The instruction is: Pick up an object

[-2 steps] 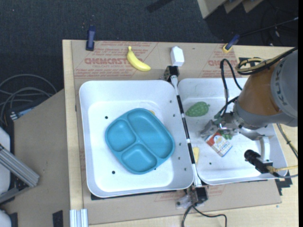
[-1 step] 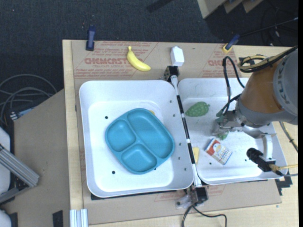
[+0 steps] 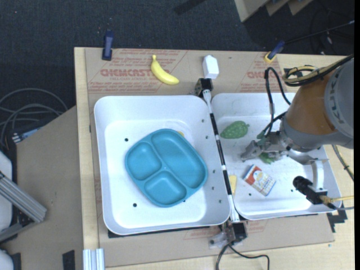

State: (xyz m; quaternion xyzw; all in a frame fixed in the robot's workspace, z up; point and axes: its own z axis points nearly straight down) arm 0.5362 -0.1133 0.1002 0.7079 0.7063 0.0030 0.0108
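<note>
Bright, even overhead light, soft shadows, slightly grainy, white bins (image 3: pixel 112 151) nearly overexposed.

Red "CHEMCAST" lettering printed on the brown cardboard sheet (image 3: pixel 135 71) covering the tabletop, top left near the banana (image 3: pixel 163 72), similar red print repeated at top right, too faint to read

Dark carpeted floor (image 3: pixel 84 10); tan cardboard-topped bench (image 3: pixel 135 66), grey cables (image 3: pixel 25 114) coiled left, metal rail (image 3: pixel 22 198) below
</note>
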